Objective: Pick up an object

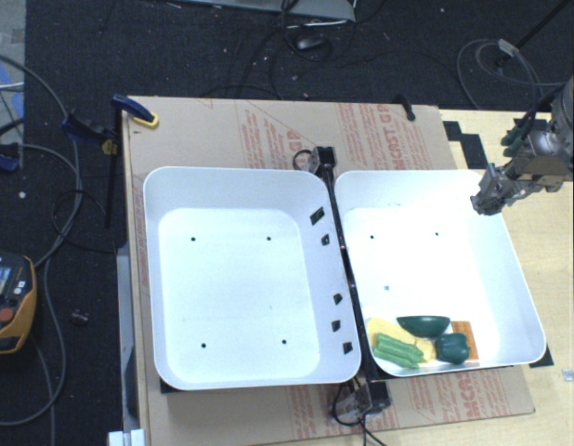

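1. As I look down from the camera above the bench, I see two white bins sitting side by side on a brown board.
2. My arm comes in from the right side.
3. Its gripper hangs over the top right edge of the right bin. It is too small and blurry here, so I cannot tell how the pincer is set. I see nothing in it.
4. All the things to pick up sit in a little heap at the bottom of the right bin, near its front wall and well apart from the gripper.
5. I see a dark green bowl shape, a bumpy light green piece, a dark green lump, a flat yellow piece under them, and an orange piece at the right of the heap.
6. They lie close together and some are touching.
7. I see the left bin with small dark dots on its floor.
8. A row of black clips runs between the two bins.
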Available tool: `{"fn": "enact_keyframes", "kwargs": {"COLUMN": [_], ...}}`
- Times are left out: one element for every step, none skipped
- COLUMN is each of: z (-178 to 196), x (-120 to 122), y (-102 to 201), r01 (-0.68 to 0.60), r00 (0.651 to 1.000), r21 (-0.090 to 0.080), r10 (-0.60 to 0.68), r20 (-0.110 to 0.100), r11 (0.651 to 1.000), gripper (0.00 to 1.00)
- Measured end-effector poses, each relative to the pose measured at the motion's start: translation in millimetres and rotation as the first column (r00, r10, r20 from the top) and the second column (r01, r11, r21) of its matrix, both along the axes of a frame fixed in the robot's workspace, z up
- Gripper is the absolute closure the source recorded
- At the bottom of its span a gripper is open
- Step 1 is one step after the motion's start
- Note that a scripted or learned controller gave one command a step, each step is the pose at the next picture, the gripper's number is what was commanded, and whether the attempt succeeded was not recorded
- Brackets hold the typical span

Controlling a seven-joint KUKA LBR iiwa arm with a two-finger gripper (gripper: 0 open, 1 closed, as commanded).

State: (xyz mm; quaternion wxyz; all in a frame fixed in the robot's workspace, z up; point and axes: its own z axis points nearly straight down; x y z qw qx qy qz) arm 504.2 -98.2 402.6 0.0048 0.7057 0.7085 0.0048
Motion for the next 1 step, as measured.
{"fn": "enact_keyframes", "kwargs": {"z": [3.6], "x": [-0.5], "y": [-1.4], "r01": [0.003], "r00": [1.0], "r21": [0.0], "r10": [-0.003], "r20": [-0.014], "r11": [1.0], "gripper": [1.0]}}
